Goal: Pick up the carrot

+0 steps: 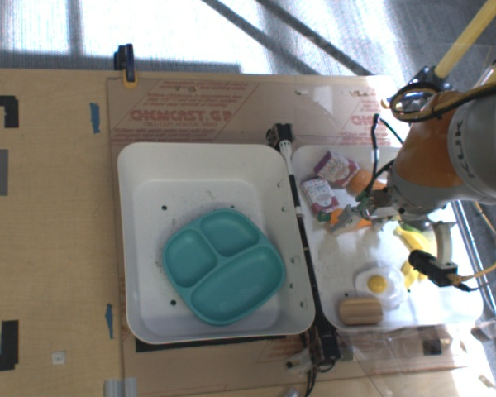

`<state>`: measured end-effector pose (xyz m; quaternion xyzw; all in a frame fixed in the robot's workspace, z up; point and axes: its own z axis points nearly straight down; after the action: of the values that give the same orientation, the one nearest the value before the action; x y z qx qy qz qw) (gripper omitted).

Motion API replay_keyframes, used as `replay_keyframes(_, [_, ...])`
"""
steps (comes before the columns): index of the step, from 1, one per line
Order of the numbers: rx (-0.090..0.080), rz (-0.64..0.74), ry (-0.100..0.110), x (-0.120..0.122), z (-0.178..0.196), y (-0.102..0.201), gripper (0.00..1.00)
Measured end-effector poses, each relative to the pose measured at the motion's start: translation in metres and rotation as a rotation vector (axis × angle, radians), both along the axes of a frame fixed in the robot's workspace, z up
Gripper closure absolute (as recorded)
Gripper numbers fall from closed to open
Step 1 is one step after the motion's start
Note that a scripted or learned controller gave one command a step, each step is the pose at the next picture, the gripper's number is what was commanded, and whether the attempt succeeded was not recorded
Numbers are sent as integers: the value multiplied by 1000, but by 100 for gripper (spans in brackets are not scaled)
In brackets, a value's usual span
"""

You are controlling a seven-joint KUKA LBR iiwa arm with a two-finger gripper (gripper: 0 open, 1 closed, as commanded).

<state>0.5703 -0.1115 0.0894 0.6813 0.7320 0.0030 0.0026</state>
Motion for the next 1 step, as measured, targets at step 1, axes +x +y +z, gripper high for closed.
replay_keyframes(1, [-2, -231, 0, 35, -1, -43, 0])
